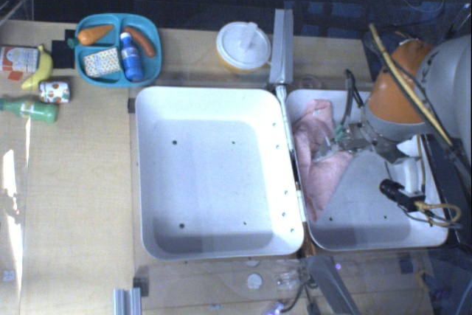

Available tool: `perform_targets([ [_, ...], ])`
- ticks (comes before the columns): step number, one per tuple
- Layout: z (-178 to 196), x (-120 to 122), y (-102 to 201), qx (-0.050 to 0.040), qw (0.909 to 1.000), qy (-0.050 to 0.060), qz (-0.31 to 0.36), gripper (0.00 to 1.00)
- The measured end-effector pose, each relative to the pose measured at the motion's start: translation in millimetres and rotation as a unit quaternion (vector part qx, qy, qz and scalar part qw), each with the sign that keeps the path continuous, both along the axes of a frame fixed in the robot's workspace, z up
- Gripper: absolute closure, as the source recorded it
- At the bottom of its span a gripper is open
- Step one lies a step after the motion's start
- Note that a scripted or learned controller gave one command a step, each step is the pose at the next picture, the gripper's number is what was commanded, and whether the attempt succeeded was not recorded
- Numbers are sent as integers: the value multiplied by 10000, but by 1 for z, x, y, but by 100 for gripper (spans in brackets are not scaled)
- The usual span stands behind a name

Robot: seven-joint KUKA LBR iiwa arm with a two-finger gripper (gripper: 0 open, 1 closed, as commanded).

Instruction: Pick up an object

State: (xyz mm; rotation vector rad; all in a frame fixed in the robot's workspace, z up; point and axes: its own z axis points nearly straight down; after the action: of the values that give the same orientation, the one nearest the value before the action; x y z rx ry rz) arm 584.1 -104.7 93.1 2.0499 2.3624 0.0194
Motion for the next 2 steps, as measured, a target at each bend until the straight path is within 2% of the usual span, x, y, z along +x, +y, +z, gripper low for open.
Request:
perform_targets([
  [1, 119, 3, 0, 1, 9979, 65, -650, 0],
  [2, 202, -39, 26, 1, 9995, 68, -317, 0],
])
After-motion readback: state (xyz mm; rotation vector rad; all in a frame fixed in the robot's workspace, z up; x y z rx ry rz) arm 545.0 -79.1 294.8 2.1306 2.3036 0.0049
